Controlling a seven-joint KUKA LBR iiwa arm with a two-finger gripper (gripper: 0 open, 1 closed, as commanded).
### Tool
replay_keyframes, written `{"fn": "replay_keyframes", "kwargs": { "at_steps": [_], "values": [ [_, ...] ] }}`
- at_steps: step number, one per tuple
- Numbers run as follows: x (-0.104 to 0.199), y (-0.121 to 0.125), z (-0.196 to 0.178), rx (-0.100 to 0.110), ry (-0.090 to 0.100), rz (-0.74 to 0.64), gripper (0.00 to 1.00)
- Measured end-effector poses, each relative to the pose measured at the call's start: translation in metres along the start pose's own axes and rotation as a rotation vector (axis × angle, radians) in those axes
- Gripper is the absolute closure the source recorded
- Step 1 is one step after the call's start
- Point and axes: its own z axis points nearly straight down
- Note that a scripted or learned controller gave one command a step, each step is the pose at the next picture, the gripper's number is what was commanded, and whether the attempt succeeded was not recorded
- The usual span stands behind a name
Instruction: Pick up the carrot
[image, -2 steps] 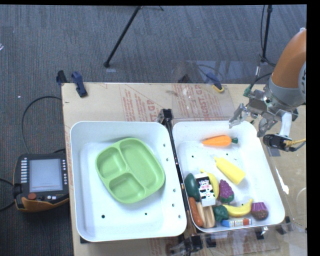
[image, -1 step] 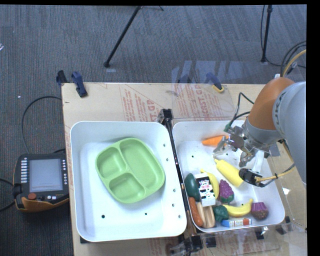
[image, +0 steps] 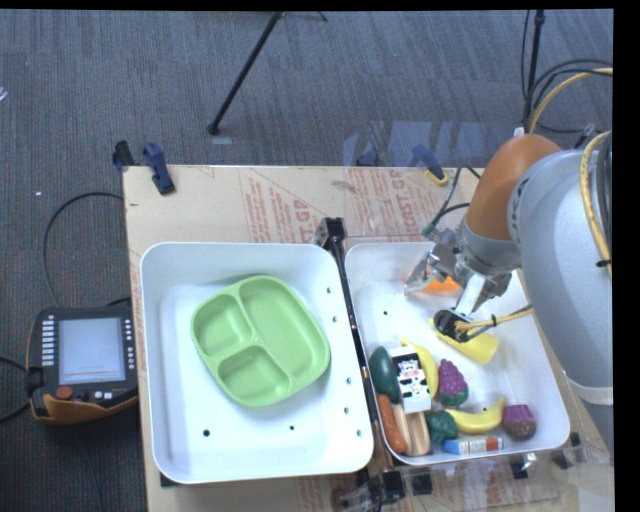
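The arm is reaching in from the right, and its hand (image: 441, 296) is hanging low over the far end of the right bin (image: 522, 368), up and to the right of the spotted milk carton (image: 408, 378). The carrot (image: 446, 285) is showing as a small orange patch right at the hand, partly hidden by it. From this angle I cannot tell whether the hand is clamped on the carrot or standing apart around it.

A yellow wedge (image: 481, 348) is lying to the right of the carton and a little farther back, near the hand. Purple grapes (image: 453, 382) are sitting just to the carton's right, and a banana (image: 476, 416) is lying near its lower right. A dark green vegetable (image: 382, 371) is leaning against the carton's left side. Well to the carton's left, a green divided plate (image: 260, 340) is resting in the left bin (image: 170, 410). Both bins are sitting side by side on the worktop (image: 250, 205).
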Motion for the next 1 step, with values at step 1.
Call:
{"fn": "replay_keyframes", "kwargs": {
  "at_steps": [1],
  "values": [
    [0.0004,-0.001,-0.0092,0.007,-0.003,-0.005,1.0]
  ]
}}
